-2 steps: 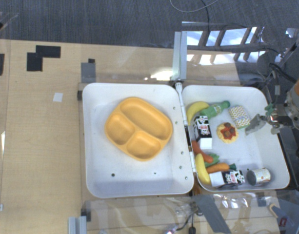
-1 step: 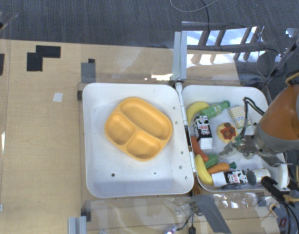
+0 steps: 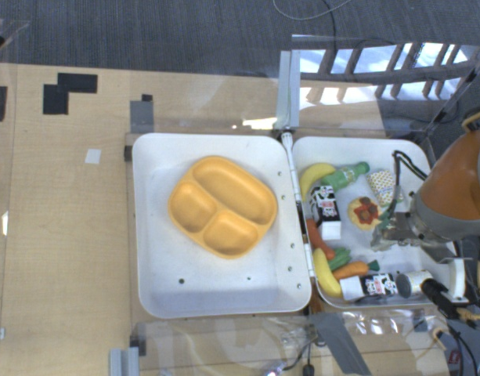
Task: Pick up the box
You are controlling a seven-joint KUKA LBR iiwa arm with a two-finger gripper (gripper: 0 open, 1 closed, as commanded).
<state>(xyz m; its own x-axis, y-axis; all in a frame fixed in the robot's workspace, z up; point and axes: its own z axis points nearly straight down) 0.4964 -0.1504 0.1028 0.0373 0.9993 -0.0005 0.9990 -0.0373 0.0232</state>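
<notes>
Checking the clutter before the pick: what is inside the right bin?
The right bin holds a banana, green bottle, cow-patterned box, carrot and another bottle. The gripper and arm cover its right side.

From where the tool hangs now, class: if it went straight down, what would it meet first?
The tool hangs over the right bin, just right of the round red-and-yellow toy. Straight down it would likely meet bare bin floor beside that toy, though height is hard to judge. The cow-print box lies further left.
</notes>
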